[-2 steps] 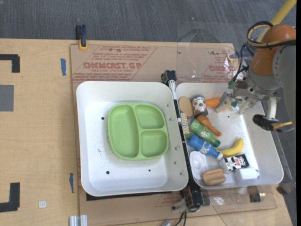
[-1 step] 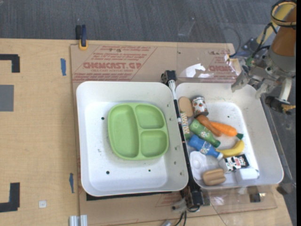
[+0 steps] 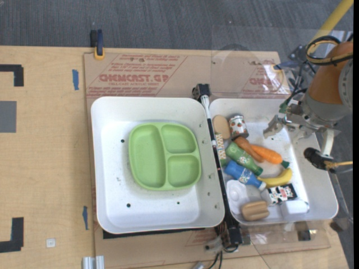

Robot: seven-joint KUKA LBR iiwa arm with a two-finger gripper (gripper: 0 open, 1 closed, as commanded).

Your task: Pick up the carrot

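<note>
Plywood bench (image 3: 39, 167), two white bins. Your carrot (image 3: 266, 153) lies mid right bin (image 3: 325, 200), wedged among toys: green bottle (image 3: 243, 158) at its 8 o'clock, banana (image 3: 276, 178) at 6. Gripper (image 3: 277, 125) hovers at carrot's 1 o'clock, fingers spread, holding nothing. Green divided plate (image 3: 165, 156) sits in left bin (image 3: 106, 150), likely as drop spot.

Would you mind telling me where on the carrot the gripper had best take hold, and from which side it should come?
Probably the carrot's thick orange middle, from above, fingers closing across its width. It lies flat and slanted in the right bin, its upper side bare. A green bottle crowds its lower-left flank, a banana lies below, so sideways approaches look cramped. The gripper sits just above-right.
</note>
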